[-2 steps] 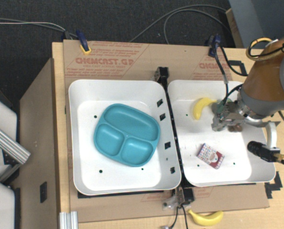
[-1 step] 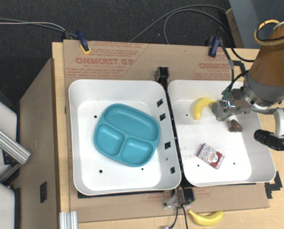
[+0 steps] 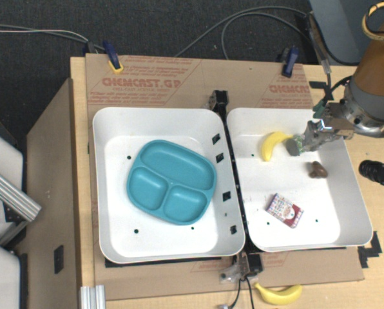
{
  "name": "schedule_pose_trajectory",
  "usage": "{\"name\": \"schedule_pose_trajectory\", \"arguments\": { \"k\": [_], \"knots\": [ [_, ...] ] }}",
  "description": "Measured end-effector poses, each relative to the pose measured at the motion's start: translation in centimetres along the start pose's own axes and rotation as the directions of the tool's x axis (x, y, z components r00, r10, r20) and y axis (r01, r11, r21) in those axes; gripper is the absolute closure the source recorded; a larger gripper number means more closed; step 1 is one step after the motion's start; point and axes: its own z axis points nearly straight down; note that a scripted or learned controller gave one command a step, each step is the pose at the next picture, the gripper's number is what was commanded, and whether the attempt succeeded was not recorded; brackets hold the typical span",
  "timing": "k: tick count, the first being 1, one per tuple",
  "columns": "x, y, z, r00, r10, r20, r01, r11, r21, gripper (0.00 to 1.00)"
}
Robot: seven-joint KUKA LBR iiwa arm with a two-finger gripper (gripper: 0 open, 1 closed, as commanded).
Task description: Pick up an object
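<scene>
From the camera above the bench, you see two white bins side by side on a cardboard sheet. The left bin (image 3: 108, 172) holds a teal divided plate (image 3: 171, 181), lying flat near the middle.

In the right bin (image 3: 346, 217) you have three things. A banana (image 3: 272, 145) lies in the upper part, curved, near the bin's back wall. A small brown lump (image 3: 318, 169) sits to the right of it and a little lower, apart from the banana. A small printed packet (image 3: 284, 210) lies further toward the front of the bin, tilted, well apart from the other two.

The arm (image 3: 372, 82) comes in from the right, with its orange band above the grey wrist. Its gripper (image 3: 299, 145) hangs low over the upper part of the right bin, just to the right of the banana and above the brown lump. You cannot tell from this angle how the pincer stands, and nothing can be made out between its tips.

A second banana (image 3: 279, 293) lies outside the bins, on the bench's front edge below the right bin. Two blue clamps (image 3: 290, 61) pin the cardboard's back edge.
</scene>
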Motion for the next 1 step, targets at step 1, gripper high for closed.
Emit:
{"name": "schedule_pose_trajectory", "arguments": {
  "k": [1],
  "knots": [
    [4.27,-0.98,0.62,1.0,-0.003,-0.004,0.003,1.0,0.01,1.0]
  ]
}}
